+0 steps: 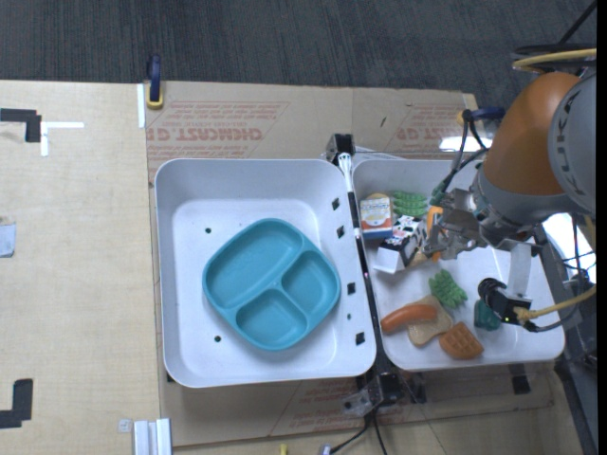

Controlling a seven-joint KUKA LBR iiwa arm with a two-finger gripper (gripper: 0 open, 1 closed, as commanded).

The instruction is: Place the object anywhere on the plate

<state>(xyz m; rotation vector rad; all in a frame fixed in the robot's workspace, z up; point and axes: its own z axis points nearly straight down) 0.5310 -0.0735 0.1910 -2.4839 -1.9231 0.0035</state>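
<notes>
- 1 arm reaches in from the right; its end effector sits low over the right bin, among the clutter near that bin's upper left part.
- whether the end effector is spread, pressed together or pinching anything cannot be told: wrist and cables cover it.
- the object to move is judged to be 1 of the toy items in the right bin; which one is not clear.
- candidates: a small carton and green leafy piece just left of the end effector; a carrot, a green sprig and a bread slice below it.
- the plate, teal with 3 compartments, lies in the left bin, well apart and to the left of the end effector; nothing rests on it.
- the coming move therefore runs leftward across the wall between both bins.
- a dark item beside the end effector is too blurred to name.
</notes>
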